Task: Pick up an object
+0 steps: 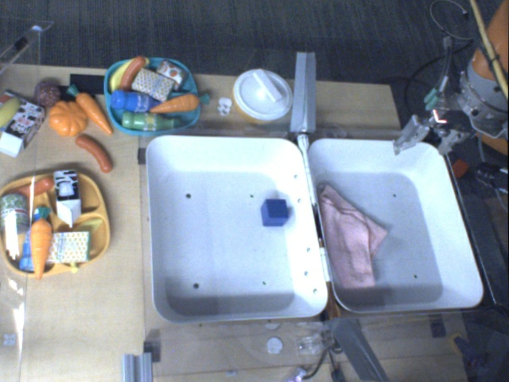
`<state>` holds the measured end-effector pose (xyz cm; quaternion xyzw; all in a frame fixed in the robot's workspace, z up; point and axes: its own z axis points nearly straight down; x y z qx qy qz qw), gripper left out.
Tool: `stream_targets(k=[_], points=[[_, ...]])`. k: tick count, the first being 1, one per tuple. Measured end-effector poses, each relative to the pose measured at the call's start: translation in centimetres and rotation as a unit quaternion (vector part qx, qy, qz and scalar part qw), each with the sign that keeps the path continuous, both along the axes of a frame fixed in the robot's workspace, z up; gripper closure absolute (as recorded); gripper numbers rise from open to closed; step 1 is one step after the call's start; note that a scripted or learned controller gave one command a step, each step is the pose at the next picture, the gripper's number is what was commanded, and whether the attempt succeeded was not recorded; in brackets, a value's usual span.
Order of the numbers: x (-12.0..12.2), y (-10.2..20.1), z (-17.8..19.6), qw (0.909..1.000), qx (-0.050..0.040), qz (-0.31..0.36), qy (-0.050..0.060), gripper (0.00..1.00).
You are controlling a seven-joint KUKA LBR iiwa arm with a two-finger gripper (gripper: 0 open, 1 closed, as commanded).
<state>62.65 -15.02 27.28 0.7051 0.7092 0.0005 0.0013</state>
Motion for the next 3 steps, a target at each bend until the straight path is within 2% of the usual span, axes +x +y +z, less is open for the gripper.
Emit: stream_targets(k=[1,2,3], points=[[-7.8,0.5,-10.6,0.9963,0.0009,-0.086,0.002,0.0],[-7.6,2.7,-18.2,0.9993,0.0,-0.037,-0.007,0.0],[-7.3,2.9,-17.0,0.9993,0.0007,-0.036,-0.01,1.0]])
